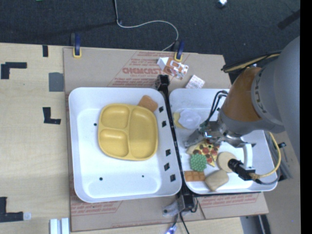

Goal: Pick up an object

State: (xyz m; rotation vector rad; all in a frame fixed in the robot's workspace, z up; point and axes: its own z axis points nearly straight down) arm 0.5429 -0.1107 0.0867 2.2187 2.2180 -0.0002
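The claw point(208, 132) sits low over the pizza slice point(205, 151); open or closed, I cannot tell. Crowded toys could make it slip.

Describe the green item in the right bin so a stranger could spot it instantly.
Start at the right bin and look toward its near left corner. The green toy lies beside the pizza slice, above a waffle piece; it alone is round, bumpy and green.

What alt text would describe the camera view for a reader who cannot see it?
A grey and orange robot arm reaches into the right white bin, its gripper low over toy food, near a pizza slice. The left white bin holds a yellow divided plate.
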